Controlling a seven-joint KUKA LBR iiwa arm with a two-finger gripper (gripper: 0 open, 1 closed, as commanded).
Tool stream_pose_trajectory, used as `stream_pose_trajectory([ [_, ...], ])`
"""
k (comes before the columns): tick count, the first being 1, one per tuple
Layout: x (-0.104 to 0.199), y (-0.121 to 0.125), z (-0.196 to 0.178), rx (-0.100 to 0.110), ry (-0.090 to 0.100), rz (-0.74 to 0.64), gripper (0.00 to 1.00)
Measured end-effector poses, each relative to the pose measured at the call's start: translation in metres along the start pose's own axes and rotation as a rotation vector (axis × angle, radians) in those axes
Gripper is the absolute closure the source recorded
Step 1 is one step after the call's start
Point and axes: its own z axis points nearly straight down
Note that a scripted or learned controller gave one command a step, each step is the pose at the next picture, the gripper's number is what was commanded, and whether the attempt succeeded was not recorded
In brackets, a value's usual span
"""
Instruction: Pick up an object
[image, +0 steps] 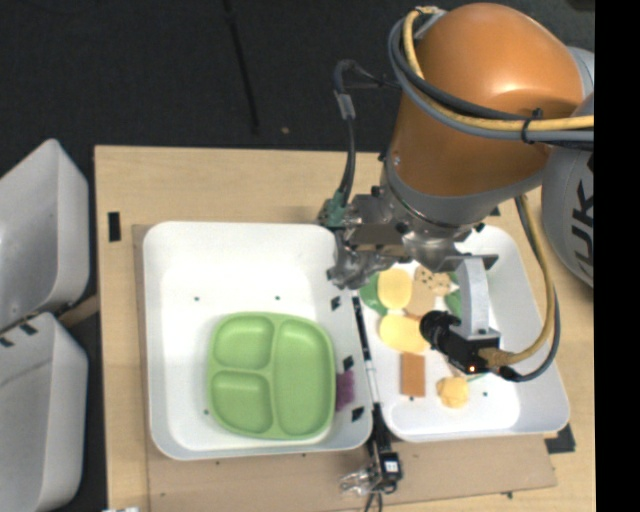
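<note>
Grey-and-orange arm's gripper (415, 262) lowered over yellow, tan and brown food pieces (402, 331) in right shallow white bin (530, 400); fingers hidden, state unclear.

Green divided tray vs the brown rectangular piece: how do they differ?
The green divided tray lies in the left bin; the brown rectangular piece lies in the right bin. The tray is far larger and has three compartments; the brown piece is small and plain. The tray sits alone; the brown piece lies among yellow items. Both lie flat.
</note>
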Motion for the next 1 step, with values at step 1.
stream_pose_trajectory([
  [1, -0.0182, -0.0018, 0.1783, 0.014, -0.004, 0.01, 1.0],
])
